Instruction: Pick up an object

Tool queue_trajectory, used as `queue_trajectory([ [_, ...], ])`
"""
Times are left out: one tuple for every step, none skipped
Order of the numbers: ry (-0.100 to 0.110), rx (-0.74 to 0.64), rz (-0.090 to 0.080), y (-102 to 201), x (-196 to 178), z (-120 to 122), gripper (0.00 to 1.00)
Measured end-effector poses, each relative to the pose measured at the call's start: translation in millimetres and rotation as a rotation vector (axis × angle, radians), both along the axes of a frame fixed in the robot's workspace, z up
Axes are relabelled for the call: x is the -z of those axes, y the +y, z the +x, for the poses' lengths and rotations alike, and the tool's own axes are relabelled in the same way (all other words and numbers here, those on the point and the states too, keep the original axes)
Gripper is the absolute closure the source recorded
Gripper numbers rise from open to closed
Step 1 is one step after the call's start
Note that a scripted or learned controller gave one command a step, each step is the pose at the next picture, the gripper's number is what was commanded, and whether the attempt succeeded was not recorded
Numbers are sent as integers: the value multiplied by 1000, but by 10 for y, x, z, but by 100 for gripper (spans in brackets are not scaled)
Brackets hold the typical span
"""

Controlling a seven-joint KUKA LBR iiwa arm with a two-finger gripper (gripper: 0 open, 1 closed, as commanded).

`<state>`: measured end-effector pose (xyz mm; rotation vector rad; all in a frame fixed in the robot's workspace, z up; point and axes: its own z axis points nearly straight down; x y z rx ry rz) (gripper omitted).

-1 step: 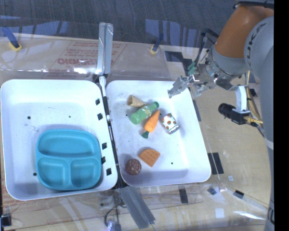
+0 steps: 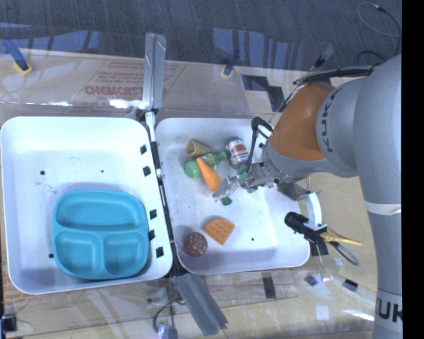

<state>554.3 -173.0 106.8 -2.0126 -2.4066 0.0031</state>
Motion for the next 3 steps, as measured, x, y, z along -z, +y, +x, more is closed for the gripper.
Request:
queue_trajectory([
  [-1,-52,0,361,153,5,0],
  [-1,-55,-1,351,51,8,100],
  [-2,189,-2,1411,-849,646,100],
])
